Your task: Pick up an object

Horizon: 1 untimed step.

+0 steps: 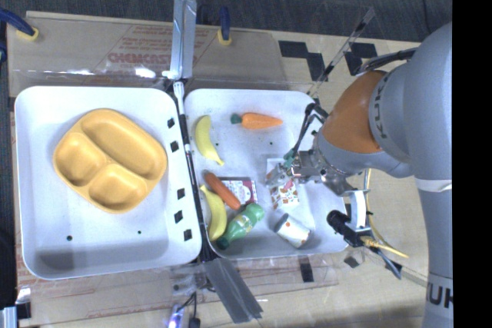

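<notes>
gripper: over right bin, above small carton
fingers: grip state cannot be told
yellow tray: left bin

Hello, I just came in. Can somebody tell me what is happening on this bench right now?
A grey robot arm reaches in from the right over the right bin, which holds two bananas, two carrots, a green bottle and some small packages. Its gripper is low over a small printed carton near the bin's middle. The view shows nothing held yet. The left bin holds a yellow divided tray.
</notes>
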Tool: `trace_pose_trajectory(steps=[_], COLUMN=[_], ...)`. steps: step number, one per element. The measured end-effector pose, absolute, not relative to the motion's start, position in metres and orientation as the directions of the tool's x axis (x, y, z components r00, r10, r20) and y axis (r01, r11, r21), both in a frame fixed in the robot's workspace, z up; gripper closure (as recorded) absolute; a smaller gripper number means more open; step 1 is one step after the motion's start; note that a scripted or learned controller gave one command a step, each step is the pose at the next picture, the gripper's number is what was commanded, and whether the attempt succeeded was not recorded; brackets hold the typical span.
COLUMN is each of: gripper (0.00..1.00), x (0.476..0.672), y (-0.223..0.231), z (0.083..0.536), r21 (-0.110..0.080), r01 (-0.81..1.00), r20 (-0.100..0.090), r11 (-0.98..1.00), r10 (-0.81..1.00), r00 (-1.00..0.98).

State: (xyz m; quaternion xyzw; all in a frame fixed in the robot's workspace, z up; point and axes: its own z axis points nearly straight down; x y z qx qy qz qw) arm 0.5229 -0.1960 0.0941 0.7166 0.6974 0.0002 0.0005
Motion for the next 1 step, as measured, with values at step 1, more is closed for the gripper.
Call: trace_pose_trajectory(steps=[1], gripper=[1.00], x=[0.5428], y=[-0.1463], z=[0.1997], r21=[-0.003], r01=[0.993], r20=[0.001], r11=[-0.116], r10=[0.993], r00=[0.116])
